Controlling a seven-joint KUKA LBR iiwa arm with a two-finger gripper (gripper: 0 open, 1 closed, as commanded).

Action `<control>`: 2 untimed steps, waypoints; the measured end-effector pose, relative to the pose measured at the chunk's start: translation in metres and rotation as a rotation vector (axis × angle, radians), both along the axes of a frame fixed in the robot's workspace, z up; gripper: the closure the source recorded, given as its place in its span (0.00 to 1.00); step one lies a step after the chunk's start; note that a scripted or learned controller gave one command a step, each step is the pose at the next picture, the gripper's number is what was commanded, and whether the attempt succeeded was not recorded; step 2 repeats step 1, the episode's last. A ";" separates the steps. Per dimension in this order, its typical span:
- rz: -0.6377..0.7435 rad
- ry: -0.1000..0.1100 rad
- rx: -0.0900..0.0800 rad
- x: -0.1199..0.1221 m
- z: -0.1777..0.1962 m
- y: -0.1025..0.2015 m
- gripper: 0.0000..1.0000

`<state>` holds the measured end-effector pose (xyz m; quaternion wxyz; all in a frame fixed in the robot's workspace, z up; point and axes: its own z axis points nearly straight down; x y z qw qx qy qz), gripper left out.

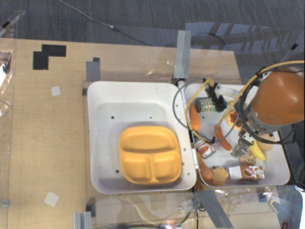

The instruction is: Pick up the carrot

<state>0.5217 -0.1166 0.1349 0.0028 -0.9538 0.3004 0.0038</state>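
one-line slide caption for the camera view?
Arm's gripper hovers over cluttered right bin; carrot lies by its left wall; yellow tray in left bin.

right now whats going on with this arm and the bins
The arm is reaching in over the right bin, which holds a jumble of toy foods. Its gripper is down among them, near a banana and a sausage. The carrot lies apart from the gripper, by the bin's left wall, and nothing shows between the fingers. The left bin holds a yellow tray.
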 end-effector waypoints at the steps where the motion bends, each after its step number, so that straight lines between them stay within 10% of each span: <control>1: -0.117 -0.017 -0.009 -0.001 -0.043 -0.047 1.00; 2: -0.117 -0.017 -0.009 -0.001 -0.043 -0.047 1.00</control>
